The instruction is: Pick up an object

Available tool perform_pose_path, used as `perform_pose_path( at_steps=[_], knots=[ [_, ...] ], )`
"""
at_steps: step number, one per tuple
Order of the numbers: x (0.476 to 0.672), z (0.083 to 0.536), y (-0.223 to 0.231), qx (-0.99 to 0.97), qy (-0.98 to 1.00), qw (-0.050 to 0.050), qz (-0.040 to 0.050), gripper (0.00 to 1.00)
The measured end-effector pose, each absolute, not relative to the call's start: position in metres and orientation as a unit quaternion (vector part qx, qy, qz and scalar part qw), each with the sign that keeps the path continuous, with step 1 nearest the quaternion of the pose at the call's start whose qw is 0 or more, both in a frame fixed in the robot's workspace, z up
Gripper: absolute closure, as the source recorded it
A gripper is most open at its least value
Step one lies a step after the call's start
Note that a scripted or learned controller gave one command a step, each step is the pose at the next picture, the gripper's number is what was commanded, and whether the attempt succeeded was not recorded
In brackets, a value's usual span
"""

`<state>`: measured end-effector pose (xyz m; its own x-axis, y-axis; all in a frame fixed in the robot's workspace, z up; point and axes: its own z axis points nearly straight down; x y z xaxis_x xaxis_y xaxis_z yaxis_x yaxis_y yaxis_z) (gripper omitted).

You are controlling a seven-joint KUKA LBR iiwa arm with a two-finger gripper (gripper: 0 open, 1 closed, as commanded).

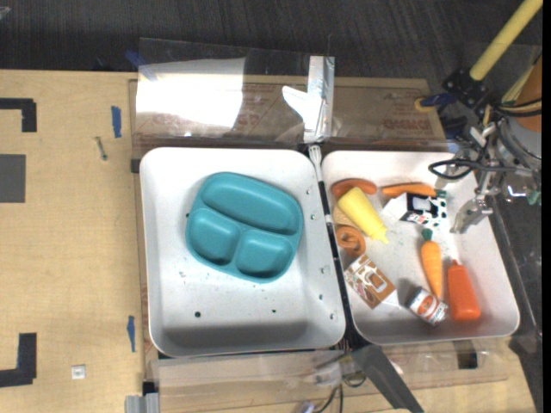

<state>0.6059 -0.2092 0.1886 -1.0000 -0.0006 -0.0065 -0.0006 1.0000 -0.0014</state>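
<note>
The right white bin (495,321) holds several small items. Among them are a yellow squeeze bottle (362,213), a carrot (431,267), an orange bottle (463,292) and a small can (426,305). A brown snack packet (370,282) and a black-and-white carton (427,207) lie there too. My gripper (470,215) hangs over the bin's right side, just right of the carton and above the carrot. Nothing is visibly held in it.
The left white bin (164,317) carries a teal divided plate (244,226). Orange sausage-like pieces (355,186) lie at the right bin's far edge. Clear plastic sheeting (224,101) stands behind both bins. A yellow pole (508,28) and cables crowd the upper right.
</note>
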Motion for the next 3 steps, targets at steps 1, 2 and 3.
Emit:
perform_pose_path(
  at_steps=[1,2,3],
  knots=[
    [0.59,0.124,-0.215,-0.019,1.0,0.017,-0.006,0.0],
    [0.573,0.089,-0.153,-0.046,0.999,0.005,0.0,0.0],
    [0.536,0.09,-0.102,-0.135,0.991,0.008,-0.0058,0.0]
  ],
)
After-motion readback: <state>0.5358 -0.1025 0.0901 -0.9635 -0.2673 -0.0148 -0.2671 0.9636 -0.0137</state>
